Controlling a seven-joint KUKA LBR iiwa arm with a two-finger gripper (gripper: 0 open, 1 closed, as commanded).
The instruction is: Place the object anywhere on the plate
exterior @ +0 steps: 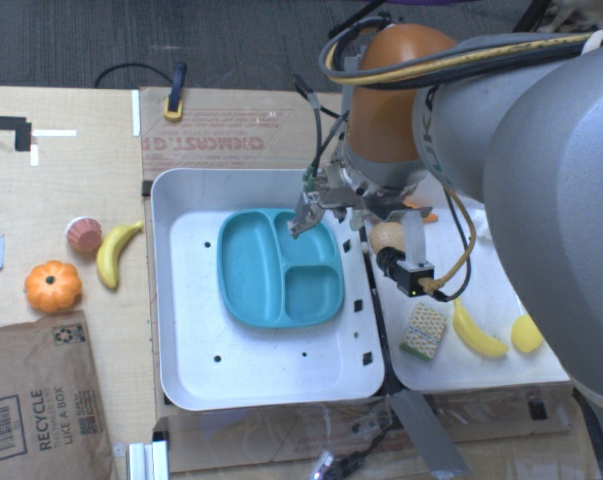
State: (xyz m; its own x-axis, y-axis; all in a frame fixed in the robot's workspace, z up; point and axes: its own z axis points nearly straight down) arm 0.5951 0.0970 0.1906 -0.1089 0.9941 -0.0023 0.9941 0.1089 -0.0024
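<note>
Above the far right corner of the teal divided plate (279,268) in the left bin (181,368), the gripper (309,208) hangs with no object visible in it, possible items like the banana (476,333) lying in the right bin (501,368).

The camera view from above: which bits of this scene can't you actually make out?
- Gripper: small and dark over the blue plate; whether it holds anything is unclear.
- Right bin: much of it is covered by the grey arm.
- Pale object beside the wrist: partly hidden, unidentifiable.
- Cardboard print: cut off by the left edge.
</note>
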